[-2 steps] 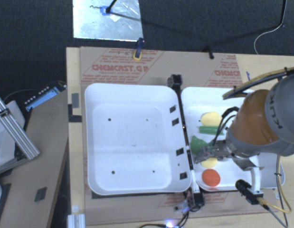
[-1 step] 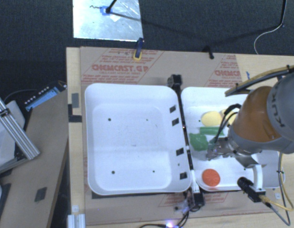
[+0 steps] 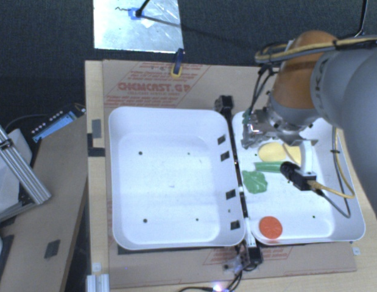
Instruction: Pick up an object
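The grey arm reaches in from the right, and its gripper (image 3: 259, 134) hangs low over the back left part of the right bin (image 3: 349, 221). A yellow rounded object (image 3: 273, 152) lies just below and to the right of the gripper, partly hidden by the arm. In front of that lies a green leaf-shaped object (image 3: 256, 180) with a green stem (image 3: 270, 166). An orange-red disc (image 3: 271, 226) rests near the bin's front left corner. I see nothing held in the gripper.
The left bin (image 3: 170, 112) stands next to the right one, with a black-clipped divider (image 3: 235, 163) between them. A black and white attachment (image 3: 301, 170) with a yellow cable (image 3: 334, 193) hangs over the right bin. Both bins rest on a cardboard sheet (image 3: 155, 84).
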